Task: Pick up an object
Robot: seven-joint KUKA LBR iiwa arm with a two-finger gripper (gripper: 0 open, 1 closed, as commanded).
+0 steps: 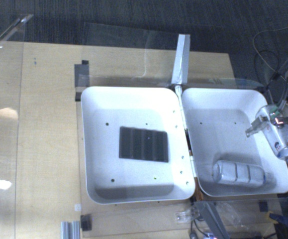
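Claw [255,127] hovering over the right bin [218,103] near its right wall, low above the floor; whether apart or together, cannot tell. Nothing seen gripped. Grey ribbed bottle [239,174] lying on its side along that bin's near wall, below the claw and apart from it, pale and rounded. Dark ribbed rectangular pad [144,144] flat in the left bin [99,103].

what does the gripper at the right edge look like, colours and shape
The silvery metal gripper is a pale, shiny, tube-like piece slanting over the right white plastic bin, with a small red-pink spot near its top and a blue patch near its lower end. Finer detail is too blurred to tell.
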